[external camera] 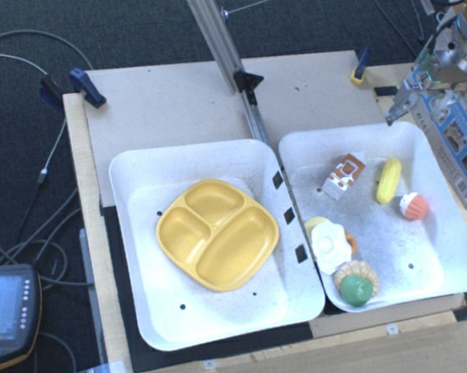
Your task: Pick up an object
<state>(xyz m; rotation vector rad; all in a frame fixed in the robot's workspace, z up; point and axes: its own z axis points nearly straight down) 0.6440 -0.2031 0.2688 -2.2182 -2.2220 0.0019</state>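
The biggest thing here is the bench (163,97), a pale board with two shallow white bins sitting on it side by side. The left bin (148,318) has a yellow plate (217,234) in it. The plate has soft rounded corners and is split into three parts, two small ones at the back and one long one at the front. It lies flat near the middle of its bin.

The right bin (445,257) holds the little toy foods. Nearest the back is a small box (344,175), white with brown and red on it, lying tilted. Just to its right is a yellow corn cob (388,180), standing almost straight up and down in the picture. A bit lower and to the right sits a small round toy (413,206), orange-red with a white part. Over by the wall between the bins lies a fried egg toy (330,240), white with a yellow spot. Right below it, touching it, is a round green and tan toy (356,284), close to the front edge.

The gripper (399,107) is at the far right, up by the back corner of the right bin, well apart from the toys. I cannot tell how wide its jaws are. Nothing seems to be in it.
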